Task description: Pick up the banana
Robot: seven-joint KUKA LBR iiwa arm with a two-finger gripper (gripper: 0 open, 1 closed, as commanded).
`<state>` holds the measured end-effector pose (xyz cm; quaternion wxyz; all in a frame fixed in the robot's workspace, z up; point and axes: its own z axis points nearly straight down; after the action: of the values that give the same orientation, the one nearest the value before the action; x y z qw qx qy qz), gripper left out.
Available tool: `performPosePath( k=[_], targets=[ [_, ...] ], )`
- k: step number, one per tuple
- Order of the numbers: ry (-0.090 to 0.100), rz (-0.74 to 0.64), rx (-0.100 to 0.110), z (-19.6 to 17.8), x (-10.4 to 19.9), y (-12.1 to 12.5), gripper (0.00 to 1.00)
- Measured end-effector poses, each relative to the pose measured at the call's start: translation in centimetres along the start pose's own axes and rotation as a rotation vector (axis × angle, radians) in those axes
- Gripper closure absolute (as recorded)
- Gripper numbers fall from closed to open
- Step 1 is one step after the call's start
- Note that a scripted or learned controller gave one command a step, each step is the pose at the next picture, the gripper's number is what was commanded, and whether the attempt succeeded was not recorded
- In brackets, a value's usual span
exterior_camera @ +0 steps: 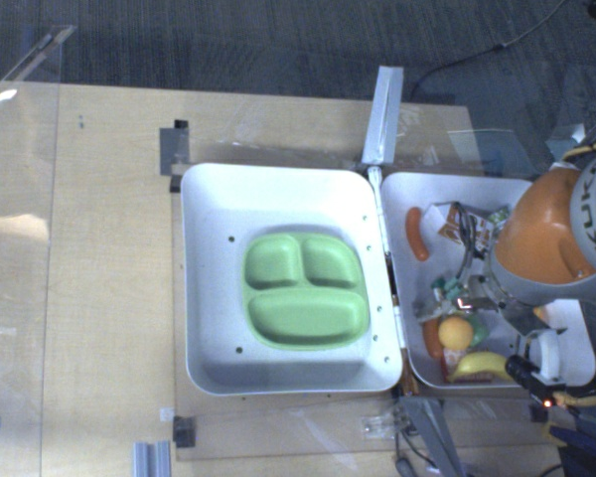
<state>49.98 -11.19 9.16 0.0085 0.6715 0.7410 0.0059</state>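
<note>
The yellow banana lies at the near edge of the right bin, on its side. Just beyond it sits a round yellow fruit. My gripper hangs over the middle of that bin, a little beyond the round fruit and apart from the banana. Above it the arm's orange band hides the bin's right part. Nothing shows between the gripper and the banana but the round fruit.
A red sausage lies at the right bin's left wall, with a white packet beside it. A red-orange item sits left of the round fruit. The left bin holds a green divided plate.
</note>
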Motion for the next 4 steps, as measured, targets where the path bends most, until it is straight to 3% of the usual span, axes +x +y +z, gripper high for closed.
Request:
performPosePath(
  k=[1, 2, 3, 4],
  targets=[
    [-0.002, -0.002, -0.009, -1.2, 0.0, 0.4, 1.00],
    [-0.001, 0.360, -0.017, -0.7, 2.0, 5.8, 1.00],
    [-0.004, 0.291, -0.012, -0.4, -2.7, 11.8, 1.00],
    [0.015, 0.317, 0.053, -1.0, -8.8, 14.6, 1.00]
  ],
)
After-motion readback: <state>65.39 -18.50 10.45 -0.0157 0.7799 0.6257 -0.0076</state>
